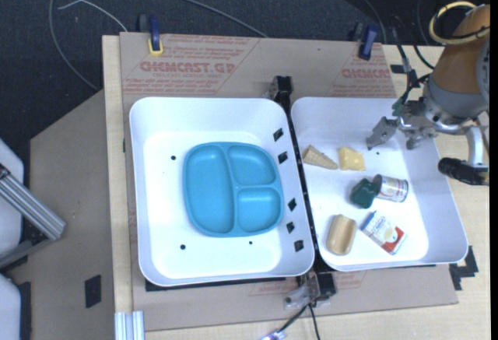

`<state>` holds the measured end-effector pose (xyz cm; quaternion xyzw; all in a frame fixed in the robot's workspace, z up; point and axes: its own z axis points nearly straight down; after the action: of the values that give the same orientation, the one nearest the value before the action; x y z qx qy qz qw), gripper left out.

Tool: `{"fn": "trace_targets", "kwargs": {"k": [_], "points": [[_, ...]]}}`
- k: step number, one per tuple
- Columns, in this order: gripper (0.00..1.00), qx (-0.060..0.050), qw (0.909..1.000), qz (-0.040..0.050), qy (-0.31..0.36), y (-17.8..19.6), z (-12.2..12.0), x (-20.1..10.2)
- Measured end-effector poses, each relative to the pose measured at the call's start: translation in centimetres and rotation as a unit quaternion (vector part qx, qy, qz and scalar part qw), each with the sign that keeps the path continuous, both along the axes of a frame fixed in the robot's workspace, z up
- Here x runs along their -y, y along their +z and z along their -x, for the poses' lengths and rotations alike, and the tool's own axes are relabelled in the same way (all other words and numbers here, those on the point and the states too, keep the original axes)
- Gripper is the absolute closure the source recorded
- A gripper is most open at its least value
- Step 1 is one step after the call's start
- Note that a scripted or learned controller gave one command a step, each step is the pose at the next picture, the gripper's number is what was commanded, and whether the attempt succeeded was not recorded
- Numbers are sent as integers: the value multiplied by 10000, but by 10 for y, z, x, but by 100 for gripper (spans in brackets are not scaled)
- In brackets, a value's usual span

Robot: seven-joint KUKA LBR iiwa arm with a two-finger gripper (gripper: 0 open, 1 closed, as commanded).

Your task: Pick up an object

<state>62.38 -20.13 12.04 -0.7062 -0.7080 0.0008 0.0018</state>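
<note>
The right bin holds several small items. A tan wedge and a yellow chunk lie near its middle. Below them is a small can with a dark green cap, and at the front a tan cylinder and a red, white and blue packet. My gripper hovers over the bin's far right part, up and to the right of the yellow chunk. Its fingers stand spread open with nothing between them.
The left bin carries a blue divided plate. A black divider with clips runs between the bins. Blue clamps hold the cardboard at the back. A black fitting sits by the right bin's rim.
</note>
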Motion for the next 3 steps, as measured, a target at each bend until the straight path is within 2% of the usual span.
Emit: {"fn": "trace_targets", "kwargs": {"k": [1,2,3], "points": [[0,8,10000,3,-6,-37,0,-1],[100,33,10000,9,0,-23,-2,0],[100,47,10000,18,-8,36,-2,9]]}}
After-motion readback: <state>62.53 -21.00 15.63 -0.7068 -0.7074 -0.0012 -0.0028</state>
